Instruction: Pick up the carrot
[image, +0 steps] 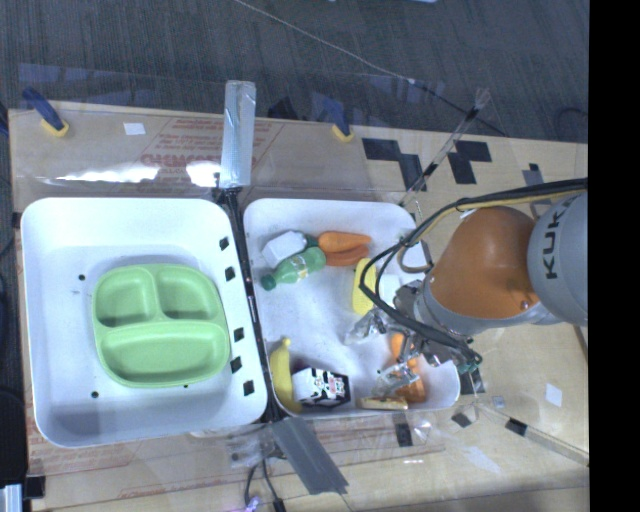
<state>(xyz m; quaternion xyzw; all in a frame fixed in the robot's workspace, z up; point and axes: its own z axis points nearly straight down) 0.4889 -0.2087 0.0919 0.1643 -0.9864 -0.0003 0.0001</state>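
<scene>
We are hanging our hand (400, 362) low over the near right corner of the right white bin (330, 212), and we cannot tell how far it is spread or whether anything sits in it, since the grey wrist and cables are covering it. Something small and orange is showing right at the hand, but we cannot make out what it is. Just below it a tan, flat item (385, 403) is lying against the bin's near wall, and to its left a black-and-white carton (323, 386) is touching a yellow banana (281, 375). Farther up, the orange tapered plastic carrot (343, 243) is resting near the far wall, just beside a green plastic bottle (295, 268) with a white object (284, 244) behind it. We are judging the carrot to be light, stiff and rather slick, so we are favouring a grasp across its thicker middle. The left white bin (40, 300) is carrying a green divided tray (158, 323) on the desk (520, 440).
</scene>
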